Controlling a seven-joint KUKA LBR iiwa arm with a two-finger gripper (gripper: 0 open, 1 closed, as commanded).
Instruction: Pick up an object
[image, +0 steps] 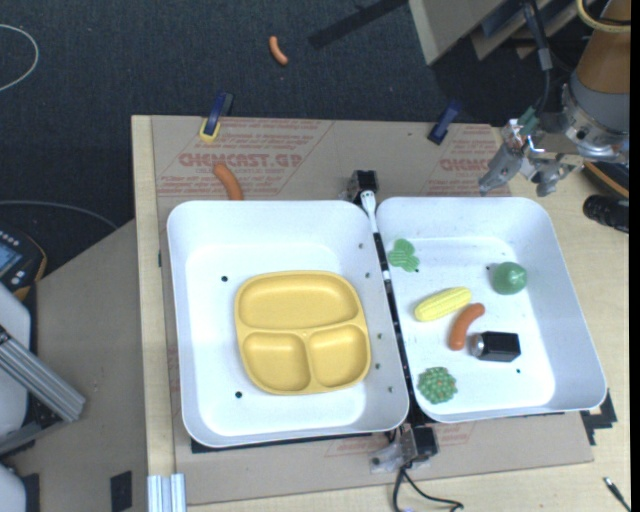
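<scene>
Hovering past the right bin's (560, 250) 1 o'clock corner, the metal claw (520, 172) hangs with fingers spread, nothing between them. Inside that smooth white bin: a leafy green piece (403, 255) at 10 o'clock, a round green ball (509, 278) at 2, ridged yellow corn (442, 303) and a glossy sausage (465, 326) mid-bin, a black block (497, 346), and knobbly broccoli (436, 385) at 7.

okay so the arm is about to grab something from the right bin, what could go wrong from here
The sausage, the corn and the black block lie close together, so fingers coming down on one could nudge or catch a neighbour. The green ball is round and may roll away from a pinch. The gripper sits above the right bin's far rim, so a low approach might clip that edge.
</scene>
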